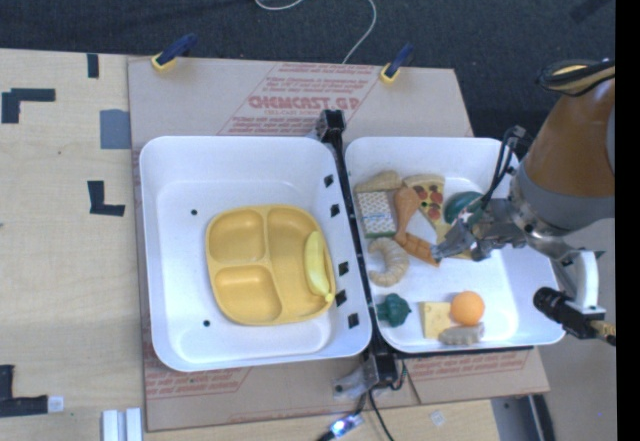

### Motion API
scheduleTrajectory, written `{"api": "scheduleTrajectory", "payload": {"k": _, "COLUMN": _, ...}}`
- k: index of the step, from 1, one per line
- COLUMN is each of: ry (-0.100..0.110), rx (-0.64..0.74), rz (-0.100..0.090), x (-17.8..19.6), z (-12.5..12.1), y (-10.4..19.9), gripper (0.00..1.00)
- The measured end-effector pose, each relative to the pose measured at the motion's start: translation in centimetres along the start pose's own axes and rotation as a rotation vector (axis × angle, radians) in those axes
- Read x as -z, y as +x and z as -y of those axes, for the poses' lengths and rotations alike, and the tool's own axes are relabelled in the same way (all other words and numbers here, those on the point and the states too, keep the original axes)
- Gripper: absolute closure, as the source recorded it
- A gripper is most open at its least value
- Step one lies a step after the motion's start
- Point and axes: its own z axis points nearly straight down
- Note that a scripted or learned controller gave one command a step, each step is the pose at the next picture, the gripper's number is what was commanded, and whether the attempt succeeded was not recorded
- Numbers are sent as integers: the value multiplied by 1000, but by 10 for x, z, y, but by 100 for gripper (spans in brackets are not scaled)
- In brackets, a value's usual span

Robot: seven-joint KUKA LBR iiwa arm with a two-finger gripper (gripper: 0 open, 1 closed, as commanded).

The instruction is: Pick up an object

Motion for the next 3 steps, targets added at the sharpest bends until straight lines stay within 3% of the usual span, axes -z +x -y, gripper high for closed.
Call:
{"api": "scheduleTrajectory", "payload": {"k": 2, "ry": 3, "rx": 6, "rz": -2, "x": -8, "z": -34, "y": 101, "gripper": 100}}
{"api": "scheduleTrajectory", "payload": {"k": 3, "ry": 2, "rx": 3, "rz": -1, "x": -6, "z": -61, "y": 138, "gripper": 100}}
